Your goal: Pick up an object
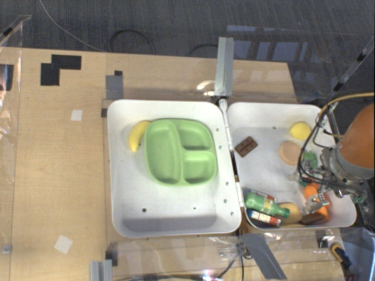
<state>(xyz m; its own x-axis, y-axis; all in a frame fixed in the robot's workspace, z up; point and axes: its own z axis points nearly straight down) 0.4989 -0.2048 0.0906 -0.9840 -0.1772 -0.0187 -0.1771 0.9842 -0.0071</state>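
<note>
The gripper [318, 201] is seen low in the right bin [263, 119], over an orange object [310, 189]; how it is set cannot be told. A green divided tray [179, 151] and banana [137, 135] are found in the left bin [126, 204].

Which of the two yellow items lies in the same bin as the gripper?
The round yellow lemon-like item, at the far side of the right bin where the gripper works. The banana lies in the left bin, beside the green tray.
</note>
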